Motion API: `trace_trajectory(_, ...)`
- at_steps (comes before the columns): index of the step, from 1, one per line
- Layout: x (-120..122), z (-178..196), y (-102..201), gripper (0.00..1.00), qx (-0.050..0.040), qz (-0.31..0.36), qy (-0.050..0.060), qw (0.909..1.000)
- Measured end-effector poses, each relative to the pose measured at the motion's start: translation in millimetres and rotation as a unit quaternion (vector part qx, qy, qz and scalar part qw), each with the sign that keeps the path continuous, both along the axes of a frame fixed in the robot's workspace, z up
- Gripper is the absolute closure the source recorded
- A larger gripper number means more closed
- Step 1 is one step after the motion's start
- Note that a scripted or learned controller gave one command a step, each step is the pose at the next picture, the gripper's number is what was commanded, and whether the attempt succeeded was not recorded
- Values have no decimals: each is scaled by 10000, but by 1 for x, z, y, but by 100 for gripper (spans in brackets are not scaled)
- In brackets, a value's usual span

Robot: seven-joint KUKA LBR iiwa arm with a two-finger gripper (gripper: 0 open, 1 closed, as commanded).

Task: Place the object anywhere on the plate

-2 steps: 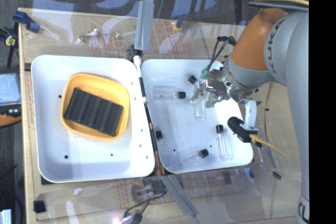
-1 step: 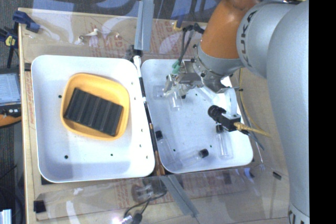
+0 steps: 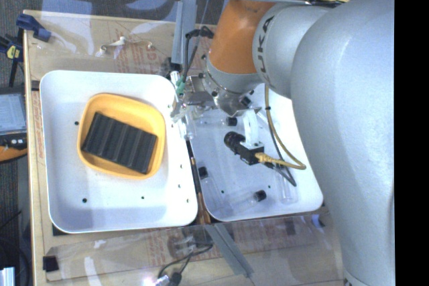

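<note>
Resting already on the yellow rounded plastic plate [image 3: 155,118] mid left white bin [image 3: 64,207], dark ribbed rectangular object [image 3: 120,142]; gripper [image 3: 191,98] over the bins' shared edge, grip state impossible to tell.

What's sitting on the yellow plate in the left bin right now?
A dark grey ribbed rectangular block lies flat on the yellow oval plate, covering its middle. Whatever is beneath the block is hidden.

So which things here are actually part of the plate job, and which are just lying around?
Job:
- yellow plate in the left bin
- dark ridged block lying on that plate
- gripper, over the right bin

Lying about:
- blue clamp at the bench corner
- cables at the front edge
</note>
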State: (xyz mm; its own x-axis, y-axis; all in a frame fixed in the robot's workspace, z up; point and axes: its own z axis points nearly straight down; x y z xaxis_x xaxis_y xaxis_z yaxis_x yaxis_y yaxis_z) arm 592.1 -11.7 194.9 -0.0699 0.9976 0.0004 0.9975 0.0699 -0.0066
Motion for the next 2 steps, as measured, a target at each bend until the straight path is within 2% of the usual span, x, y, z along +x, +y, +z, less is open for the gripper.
trace_trajectory(1, -9, -5, 47, 100, 2, 366, 5, 9993)
trace_trajectory(2, -9, -5, 46, 0, 2, 362, 3, 9993)
